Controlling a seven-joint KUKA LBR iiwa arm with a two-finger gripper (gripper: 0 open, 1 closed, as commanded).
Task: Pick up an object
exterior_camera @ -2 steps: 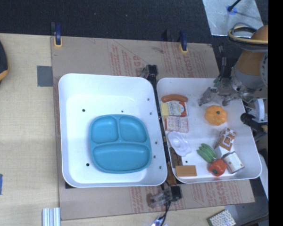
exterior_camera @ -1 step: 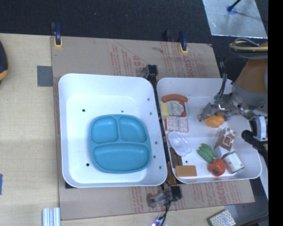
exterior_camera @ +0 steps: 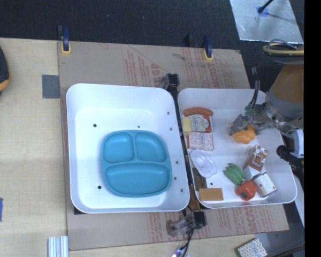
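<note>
My gripper (exterior_camera: 244,124) reaches in from the right and hangs low over the upper right part of the right bin (exterior_camera: 224,96). Right under its tip lies a small orange object (exterior_camera: 244,136), touching it or very close to it. I cannot make out whether the orange object is gripped. The grey arm with its orange band (exterior_camera: 289,87) stands over the bin's right rim.
The right bin also holds a sausage (exterior_camera: 198,112), a yellow-and-white pack (exterior_camera: 197,125), a red-white packet (exterior_camera: 200,140), a clear wrapper (exterior_camera: 204,164), a green vegetable (exterior_camera: 234,172), a red tomato (exterior_camera: 246,190), a small white box (exterior_camera: 265,184), a brown box (exterior_camera: 257,157) and a tan slab (exterior_camera: 211,194). The left bin (exterior_camera: 80,103) holds a blue divided plate (exterior_camera: 136,163).
</note>
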